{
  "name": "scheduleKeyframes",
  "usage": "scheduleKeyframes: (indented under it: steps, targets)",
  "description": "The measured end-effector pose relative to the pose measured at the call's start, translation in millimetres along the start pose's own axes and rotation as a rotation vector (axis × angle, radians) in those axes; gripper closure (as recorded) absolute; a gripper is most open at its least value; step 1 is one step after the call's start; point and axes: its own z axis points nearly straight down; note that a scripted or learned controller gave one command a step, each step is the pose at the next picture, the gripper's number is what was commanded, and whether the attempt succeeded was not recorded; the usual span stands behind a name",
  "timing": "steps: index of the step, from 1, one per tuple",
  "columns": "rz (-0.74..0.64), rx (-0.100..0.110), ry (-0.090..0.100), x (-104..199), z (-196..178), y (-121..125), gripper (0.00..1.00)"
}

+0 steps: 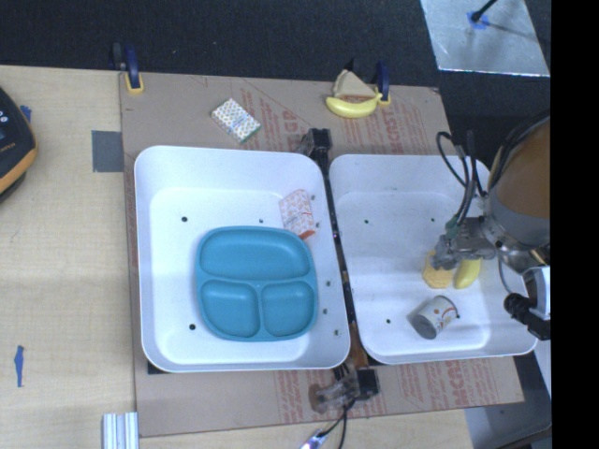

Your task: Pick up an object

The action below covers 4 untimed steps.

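reaching into the right bin (393, 181) with the hand (459, 251), low over the yellow object (440, 274) near the bin's right side. judging step: descent/grasp attempt on the yellow piece, lift not yet done. hand sitting on or just above the yellow object's top; cannot tell from this slant whether released, clenched or grasping anything. yellow object resting on the bin floor, partly hidden under the hand; possibly two yellow pieces touching, cannot tell.

next move, judged: closing on the yellow piece squarely, then rising straight up, keeping clear of the bin's right wall and the dangling cables (459, 171).

counting:
- white bins: two, side by side on the table (56, 279).
- right bin: yellow object, one grey cup (432, 318) lying tilted near the front edge, apart from the yellow piece.
- left bin (164, 181): one blue divided tray (255, 282), one small red-and-white packet (298, 213) just behind it.
- outside the bins: one banana (352, 105), one patterned packet (235, 119).
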Motion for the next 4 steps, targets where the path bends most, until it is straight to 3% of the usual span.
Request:
scheduleKeyframes:
  steps: [1,2,3,4]
  targets:
    - [0.000,0.000,0.000,0,0,0,0.00]
    - [0.003,-0.003,0.001,-3,34,72,0.00]
    - [0.002,-0.004,0.000,-36,-18,126,0.00]
    - [-0.005,-0.002,0.000,-36,-28,126,1.00]
